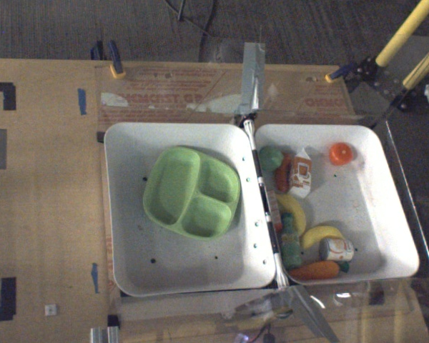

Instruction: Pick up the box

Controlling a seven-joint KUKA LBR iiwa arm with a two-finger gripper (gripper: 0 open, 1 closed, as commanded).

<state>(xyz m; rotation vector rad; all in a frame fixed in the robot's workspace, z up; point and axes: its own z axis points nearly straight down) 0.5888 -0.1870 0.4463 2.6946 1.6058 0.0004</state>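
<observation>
The box (300,174) is a small white carton with red-orange print. It lies in the right bin (365,191), toward its upper left, close to the divider between the bins. A reddish sausage-shaped toy (283,178) touches its left side. A green round toy (270,157) sits just above and left of it.
The right bin also holds an orange round toy (341,153), two bananas (320,234), a small can (336,249), a carrot (314,270) and a green bottle (291,241). A green divided plate (193,191) lies in the left bin (129,249). Yellow poles (409,21) stand at the upper right.
</observation>
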